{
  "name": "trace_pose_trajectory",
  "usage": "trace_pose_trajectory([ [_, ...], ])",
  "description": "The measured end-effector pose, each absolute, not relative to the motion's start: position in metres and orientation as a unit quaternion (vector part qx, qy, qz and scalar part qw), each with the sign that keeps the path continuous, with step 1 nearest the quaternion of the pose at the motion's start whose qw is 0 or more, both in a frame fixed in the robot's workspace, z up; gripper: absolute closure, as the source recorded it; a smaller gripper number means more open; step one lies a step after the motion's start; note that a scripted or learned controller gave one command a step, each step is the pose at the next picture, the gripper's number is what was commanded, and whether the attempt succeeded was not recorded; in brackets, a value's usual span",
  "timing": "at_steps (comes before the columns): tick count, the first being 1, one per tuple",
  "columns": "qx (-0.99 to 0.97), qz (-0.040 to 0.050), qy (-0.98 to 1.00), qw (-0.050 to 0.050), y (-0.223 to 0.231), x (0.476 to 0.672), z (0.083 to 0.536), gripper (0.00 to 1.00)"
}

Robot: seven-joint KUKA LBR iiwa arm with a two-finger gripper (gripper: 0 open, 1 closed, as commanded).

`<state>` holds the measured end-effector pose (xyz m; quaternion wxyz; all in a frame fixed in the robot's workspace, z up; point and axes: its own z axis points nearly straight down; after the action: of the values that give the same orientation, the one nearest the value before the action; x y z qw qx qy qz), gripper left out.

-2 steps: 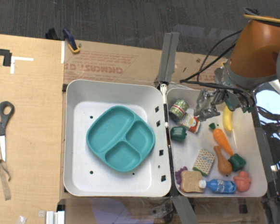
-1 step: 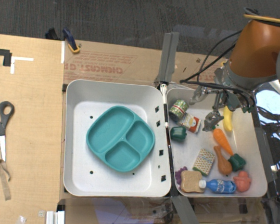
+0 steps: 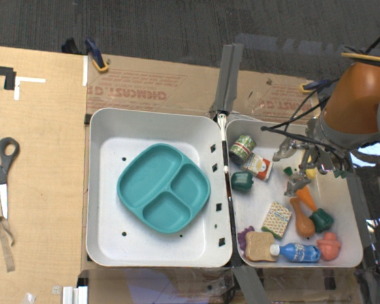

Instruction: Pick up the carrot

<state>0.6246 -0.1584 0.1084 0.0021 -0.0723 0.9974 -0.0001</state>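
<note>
Orange carrot (image 3: 306, 198), lying slanted in right bin, green top lower right

From my seat the scene is evenly and brightly lit from above, with the white bins (image 3: 95, 193) near washed out and only soft, short shadows under the teal plate (image 3: 164, 187) and along the bin walls. A faint bluish glare sits on the cardboard (image 3: 166, 290) at the bottom edge. Focus is fair on the desk (image 3: 31, 168), but the arm's orange band (image 3: 358, 96) looks soft, and small items in the right bin stay grainy.
</note>
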Motion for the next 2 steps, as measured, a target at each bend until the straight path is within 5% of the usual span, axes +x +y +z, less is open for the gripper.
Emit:
trace_pose_trajectory([
  [1,-0.085,-0.0007,0.996,0.003,-0.205,0.569,0.094,0.0],
  [2,-0.086,-0.0012,0.996,0.006,-0.204,0.572,0.105,1.0],
])
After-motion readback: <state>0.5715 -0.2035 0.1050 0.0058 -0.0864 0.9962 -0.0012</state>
